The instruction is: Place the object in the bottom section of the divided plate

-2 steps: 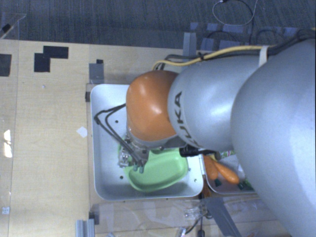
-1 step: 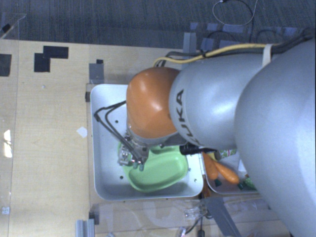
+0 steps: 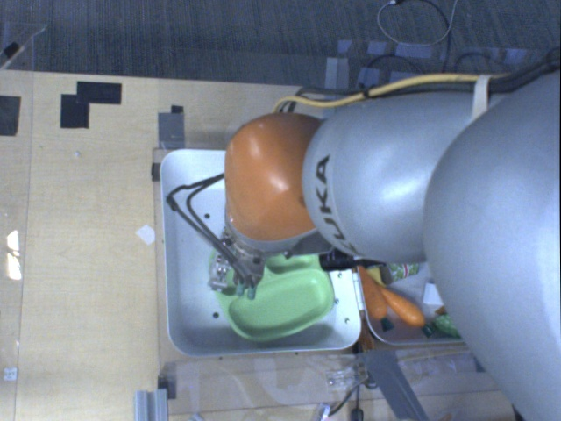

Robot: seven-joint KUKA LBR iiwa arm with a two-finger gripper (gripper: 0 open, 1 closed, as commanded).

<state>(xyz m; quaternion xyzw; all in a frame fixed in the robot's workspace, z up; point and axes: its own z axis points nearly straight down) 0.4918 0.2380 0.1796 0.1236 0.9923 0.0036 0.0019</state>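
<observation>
Over the green divided plate [image 3: 285,303], the "KUKA"-lettered arm [image 3: 386,191] hides whether its hand [image 3: 235,274] is clenched.

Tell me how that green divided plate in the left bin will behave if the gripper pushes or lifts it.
The green plate looks like smooth moulded plastic, so probably stiff and light, and likely to slide on the left bin floor. Its raised, rounded rim may tip it if lifted by one edge. The gripper hangs by its left edge.

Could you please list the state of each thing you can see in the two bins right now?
Green divided plate: flat in the left bin, partly under the arm.
Gripper: low over the plate's left edge.
Carrot: lying in the right bin.
</observation>
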